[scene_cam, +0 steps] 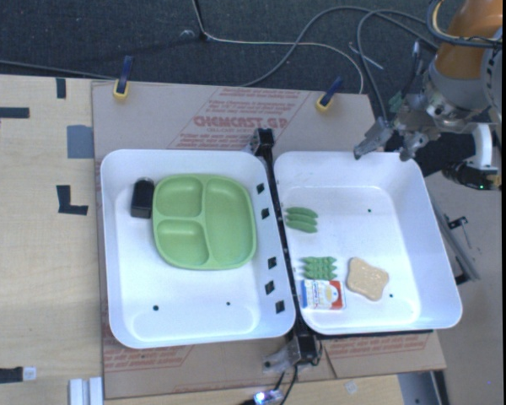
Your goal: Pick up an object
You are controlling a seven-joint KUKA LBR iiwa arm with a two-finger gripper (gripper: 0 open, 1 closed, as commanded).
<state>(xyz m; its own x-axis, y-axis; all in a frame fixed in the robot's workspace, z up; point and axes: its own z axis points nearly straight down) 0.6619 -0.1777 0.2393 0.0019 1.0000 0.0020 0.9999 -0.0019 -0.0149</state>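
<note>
- We are looking down on a pale wooden bench (34, 251) carrying dark tape marks (67, 199).
- A brown cardboard sheet (228, 116) with red printing is lying on it, and we are seeing yellow clamps (121, 88) gripping its far edge.
- Dark carpet (84, 15) is stretching behind, with thin cables (261, 45) trailing across it.
- Even light is falling over everything.

The grey arm (460, 74) comes in at the upper right of the camera view, its orange band (476, 11) at the top corner and the wrist sloping down and to the left. The end effector (390, 144) hangs at the wrist's lower end, its two dark fingers spread apart with nothing between them.
</note>
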